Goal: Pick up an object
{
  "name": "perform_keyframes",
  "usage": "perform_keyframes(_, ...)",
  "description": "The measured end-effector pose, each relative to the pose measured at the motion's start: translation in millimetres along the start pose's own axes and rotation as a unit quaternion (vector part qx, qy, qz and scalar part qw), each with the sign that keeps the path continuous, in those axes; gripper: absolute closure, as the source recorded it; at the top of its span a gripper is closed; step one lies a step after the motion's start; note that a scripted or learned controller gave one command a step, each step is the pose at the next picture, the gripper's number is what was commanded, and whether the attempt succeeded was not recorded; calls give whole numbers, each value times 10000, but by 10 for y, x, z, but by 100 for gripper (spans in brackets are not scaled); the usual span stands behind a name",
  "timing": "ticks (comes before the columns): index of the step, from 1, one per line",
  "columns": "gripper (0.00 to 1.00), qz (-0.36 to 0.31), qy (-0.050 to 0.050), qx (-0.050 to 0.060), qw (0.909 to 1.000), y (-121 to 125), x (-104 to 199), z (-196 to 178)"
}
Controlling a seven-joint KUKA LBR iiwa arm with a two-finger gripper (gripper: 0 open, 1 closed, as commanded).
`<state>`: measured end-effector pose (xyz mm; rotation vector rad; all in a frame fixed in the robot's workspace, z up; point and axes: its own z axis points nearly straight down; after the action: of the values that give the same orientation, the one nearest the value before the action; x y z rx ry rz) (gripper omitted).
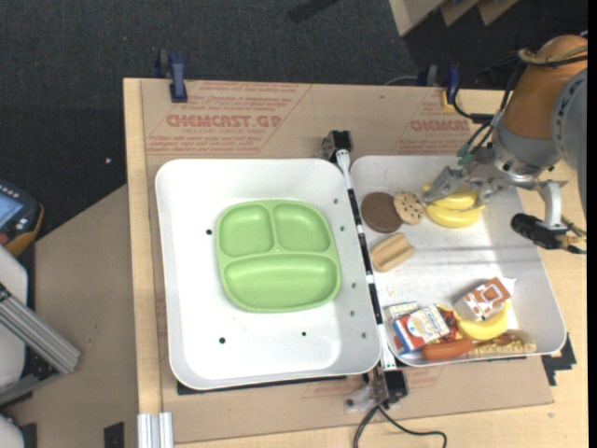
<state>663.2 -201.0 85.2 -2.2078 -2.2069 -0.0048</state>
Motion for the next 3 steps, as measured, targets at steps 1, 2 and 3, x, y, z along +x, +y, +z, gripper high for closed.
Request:
perform_keyframes(1,0,26,-71,-30,10000,-980,-185,-175)
perform_keyframes(2,0,-30,-109,-142,9998,-39,-81,-995)
perform_keyframes(3,0,2,-62,-5,10000,-513,46,77)
